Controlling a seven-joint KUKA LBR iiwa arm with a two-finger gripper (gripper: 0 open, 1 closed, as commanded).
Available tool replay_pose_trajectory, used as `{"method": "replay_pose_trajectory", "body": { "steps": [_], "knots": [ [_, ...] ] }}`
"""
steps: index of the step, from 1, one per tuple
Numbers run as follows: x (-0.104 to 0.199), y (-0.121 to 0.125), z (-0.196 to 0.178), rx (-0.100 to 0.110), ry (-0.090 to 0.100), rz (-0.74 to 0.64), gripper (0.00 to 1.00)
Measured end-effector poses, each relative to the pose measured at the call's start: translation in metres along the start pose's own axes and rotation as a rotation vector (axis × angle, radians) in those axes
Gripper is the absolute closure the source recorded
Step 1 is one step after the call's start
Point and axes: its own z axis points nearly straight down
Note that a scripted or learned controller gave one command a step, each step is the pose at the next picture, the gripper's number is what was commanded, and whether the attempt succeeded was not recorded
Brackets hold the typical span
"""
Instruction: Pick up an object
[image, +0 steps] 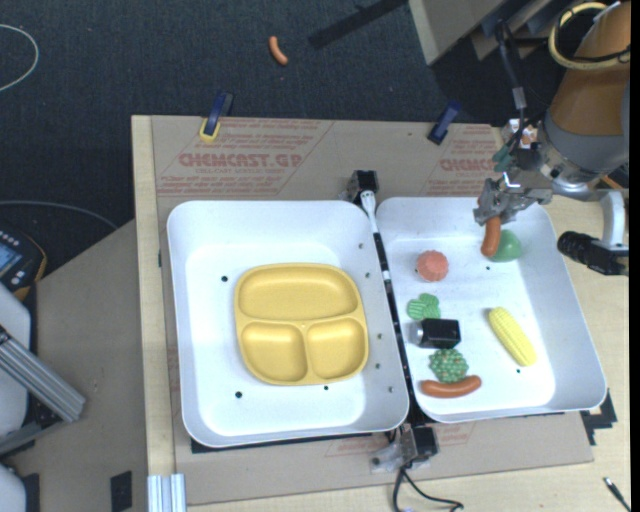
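Note:
My gripper (492, 217) hangs over the far side of the right bin (570, 330). It is shut on a small orange sausage-shaped piece (491, 240), which hangs upright from its fingers. A green rounded piece (510, 247) lies just right of and behind the orange one, on the bin floor. Further into the bin lie a salmon-red round piece (432, 265), a yellow corn cob (511, 335), a small green leafy piece (423, 306), a black block (439, 332), a green broccoli-like piece (447, 363) and a red-orange sausage (450, 386).
The left bin (200, 260) holds a yellow divided plate (300, 322). A black divider strip (385, 290) runs between the two bins. Clamps (212, 118) sit at the board's far edge. A stray orange piece (278, 50) lies on the dark floor beyond.

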Motion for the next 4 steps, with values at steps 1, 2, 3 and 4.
{"method": "replay_pose_trajectory", "body": {
  "steps": [1,2,3,4],
  "knots": [
    [0.057,0.009,-0.008,0.001,0.001,0.0,1.0],
    [0.107,0.015,-0.011,0.002,0.0,0.001,1.0],
    [0.159,0.029,0.017,0.007,0.002,0.001,1.0],
    [0.163,0.029,0.013,0.004,-0.001,0.006,1.0]
  ]
}}
